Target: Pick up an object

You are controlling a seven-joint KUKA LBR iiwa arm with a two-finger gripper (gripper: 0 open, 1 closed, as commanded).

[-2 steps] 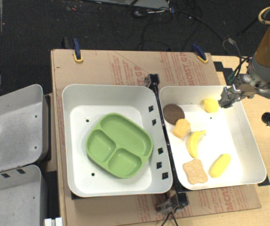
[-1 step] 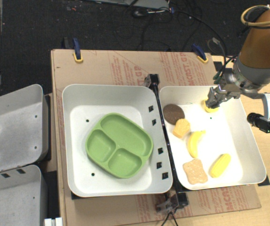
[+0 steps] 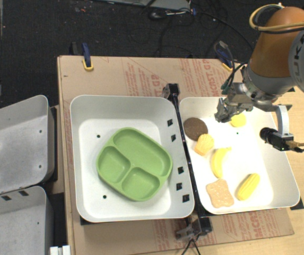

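The gripper [image 3: 225, 114] is low over the far part of the right white bin [image 3: 279, 187], just beside a small round yellow piece [image 3: 239, 121]. Whether it grasps anything, I cannot tell. In the left white bin [image 3: 83, 142] lies a green divided plastic plate [image 3: 134, 164].

Claw [image 3: 225, 114] beside yellow piece [image 3: 239, 121]
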